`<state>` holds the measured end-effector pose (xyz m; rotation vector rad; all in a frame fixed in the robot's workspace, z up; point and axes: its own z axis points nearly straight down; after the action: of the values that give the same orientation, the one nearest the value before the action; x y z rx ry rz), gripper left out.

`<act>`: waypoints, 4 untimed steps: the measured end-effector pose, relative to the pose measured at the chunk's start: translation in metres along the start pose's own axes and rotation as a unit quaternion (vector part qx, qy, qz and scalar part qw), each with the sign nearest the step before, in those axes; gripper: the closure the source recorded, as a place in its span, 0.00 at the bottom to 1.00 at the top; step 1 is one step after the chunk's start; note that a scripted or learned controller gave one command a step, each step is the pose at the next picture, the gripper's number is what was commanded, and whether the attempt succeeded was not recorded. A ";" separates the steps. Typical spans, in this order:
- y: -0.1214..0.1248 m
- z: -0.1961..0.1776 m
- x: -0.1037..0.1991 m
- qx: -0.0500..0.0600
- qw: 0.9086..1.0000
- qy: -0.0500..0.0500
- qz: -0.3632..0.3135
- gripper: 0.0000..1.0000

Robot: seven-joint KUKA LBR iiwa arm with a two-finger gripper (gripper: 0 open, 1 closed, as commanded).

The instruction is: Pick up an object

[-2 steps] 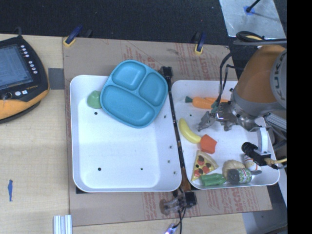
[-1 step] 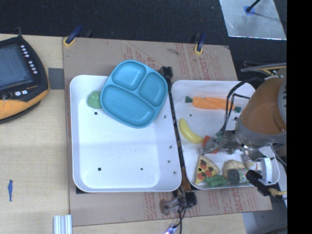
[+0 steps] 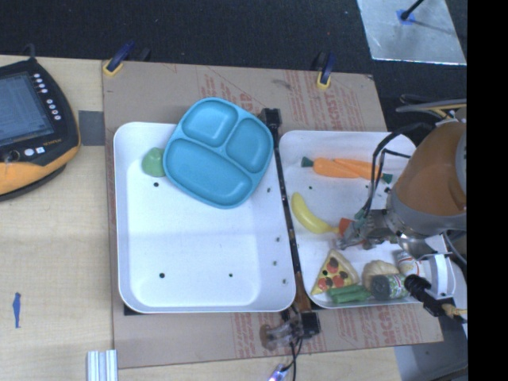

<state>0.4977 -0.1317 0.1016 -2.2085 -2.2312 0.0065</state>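
Note:
My gripper (image 3: 361, 232) hangs low over the middle of the right bin (image 3: 317, 143), under the grey and orange arm (image 3: 432, 182). Right beside its left side lies a small red item (image 3: 344, 226), partly hidden by it. A yellow banana (image 3: 309, 215) lies to the left of the gripper. An orange carrot (image 3: 345, 167) lies at the far side of the bin. A pizza slice (image 3: 336, 272), a green pod (image 3: 349, 294) and a tan roll (image 3: 381, 273) lie at the near side, just below the gripper.
The left bin (image 3: 198, 268) holds a blue divided plate (image 3: 218, 151) at its far end, resting over a green item (image 3: 153, 161). A control pendant (image 3: 32, 129) lies on the bench at the far left. Cables (image 3: 389, 145) loop beside the arm.

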 end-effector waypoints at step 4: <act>-0.020 -0.136 0.262 0.000 1.000 0.000 0.002 1.00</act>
<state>0.4756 0.1303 0.2373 -2.2122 -2.2268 0.0050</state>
